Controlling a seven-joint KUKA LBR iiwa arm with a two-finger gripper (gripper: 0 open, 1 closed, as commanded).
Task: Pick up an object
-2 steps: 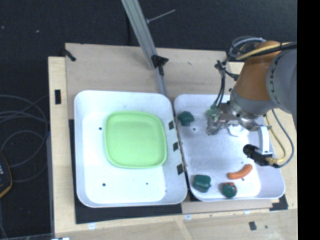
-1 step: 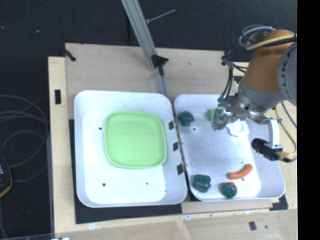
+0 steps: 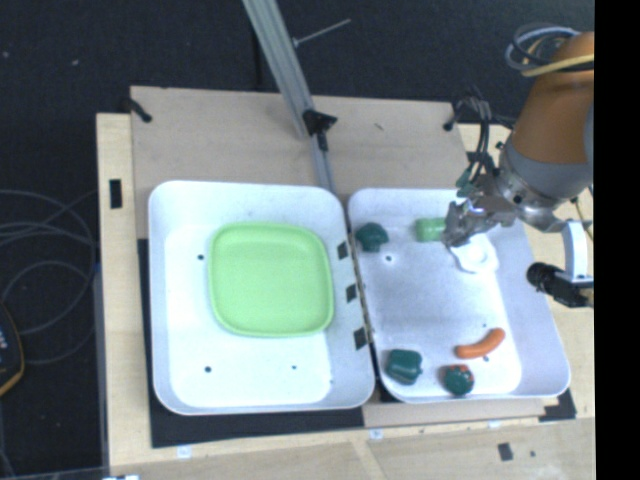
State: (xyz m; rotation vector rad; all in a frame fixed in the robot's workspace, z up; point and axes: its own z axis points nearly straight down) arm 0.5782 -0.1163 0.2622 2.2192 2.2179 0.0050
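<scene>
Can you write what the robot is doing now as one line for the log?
gripper: over right bin | beside light green block | green plate: left bin

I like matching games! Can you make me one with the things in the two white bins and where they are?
Things:
1. plate
2. sausage
3. light green block

Places:
A. far end of the right bin, beside the gripper
B. near end of the right bin
C. left bin

Pairs: 1-C, 2-B, 3-A
</scene>
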